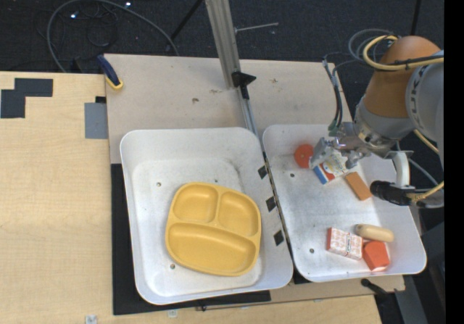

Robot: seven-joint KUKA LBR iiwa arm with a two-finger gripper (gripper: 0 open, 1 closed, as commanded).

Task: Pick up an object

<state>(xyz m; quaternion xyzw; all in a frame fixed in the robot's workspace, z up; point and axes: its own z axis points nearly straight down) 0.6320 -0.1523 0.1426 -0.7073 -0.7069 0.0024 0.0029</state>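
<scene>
Bench carried two shallow white bins side by side, dark floor and cables beyond. Left bin [138, 170] held a yellow divided plate [214, 228]. Right bin [304, 257] held the loose items: red ball [303, 154], small blue-and-white carton [330, 169], orange block [357, 185], tan roll [373, 232], red-and-white box [344, 243], red cube [376, 255].

My claw [332, 154] sat low at the far end of the right bin, right over the carton and just beside the ball. Could not tell whether it was apart or together, nor whether anything was caught.

Progress, as I judged it: at the approach or grasp stage, nothing lifted. Closing and raising were left.

Carton lay flat, long axis seemingly slanting from far-left to near-right, partly hidden under me.
</scene>
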